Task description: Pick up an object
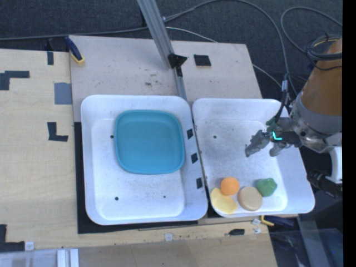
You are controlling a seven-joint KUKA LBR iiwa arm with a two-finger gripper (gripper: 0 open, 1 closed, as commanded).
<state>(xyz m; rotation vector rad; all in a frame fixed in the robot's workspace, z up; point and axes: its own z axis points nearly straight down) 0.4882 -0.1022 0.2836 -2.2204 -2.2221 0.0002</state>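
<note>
Down at the bottom of the frame, along the near edge of the right bin [289,204], four small items sit bunched together. A flat yellow piece [221,203] lies at the lower left of the group, with an orange ball [229,186] just above it and touching. Right beside them sits a tan, rounded lump [250,198], and next to that, toward the right, a green object [266,186], its shape too small to make out.

Moving up the frame, the gripper [257,145] hangs over the bare middle of the right bin, well apart from that cluster. Its fingers [253,148] point toward the left of the frame, nothing between them, though I cannot tell whether they are spread or closed. A small teal light glows on the wrist behind them.

Over in the left bin [89,149], a blue-green square plate [149,141] lies flat in the centre.

Farther up, a grey metal bar [158,29] runs diagonally toward the top of the frame, and a blue-and-yellow clamp [74,50] sits at the upper left of the board.
</note>
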